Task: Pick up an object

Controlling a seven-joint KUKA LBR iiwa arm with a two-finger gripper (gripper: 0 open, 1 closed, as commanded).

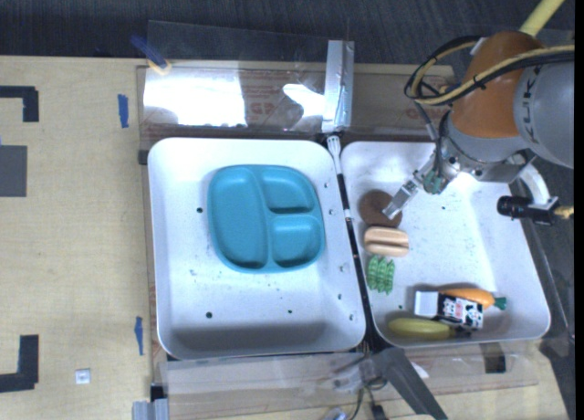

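In the right bin (493,226), my gripper (398,204) reaches down at a slant from the upper right. Its tip sits at the right edge of a brown round piece (372,205) near the bin's left wall. Whether the tip touches the piece I cannot tell. Just below lies a hot dog in a bun (387,241), then a green leafy piece (380,273). Along the front wall lie a yellow banana (418,328), a small black and white carton (451,308) and an orange carrot (476,297).
A blue divided plate (266,215) lies in the left bin (182,299). A ridge (347,226) separates the two bins. The arm's orange band (493,80) and cables hang over the right bin's back right corner. A clear panel (237,89) stands behind the left bin.
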